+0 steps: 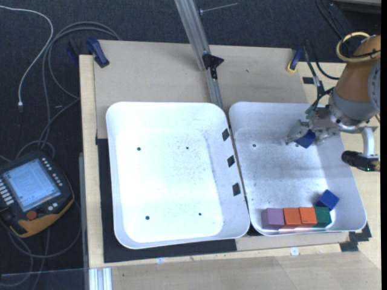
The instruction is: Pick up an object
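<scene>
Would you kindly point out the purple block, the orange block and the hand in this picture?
purple block [273, 216]: camera view, its top face.
orange block [292, 215]: camera view, its top face.
hand [306, 136]: camera view, midway between its fingertips.

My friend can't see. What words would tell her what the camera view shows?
A grey and orange robot arm's pincer reaches into the right white bin, with a small blue block at its fingertips. Purple, orange, green and blue blocks sit along that bin's near edge.
</scene>
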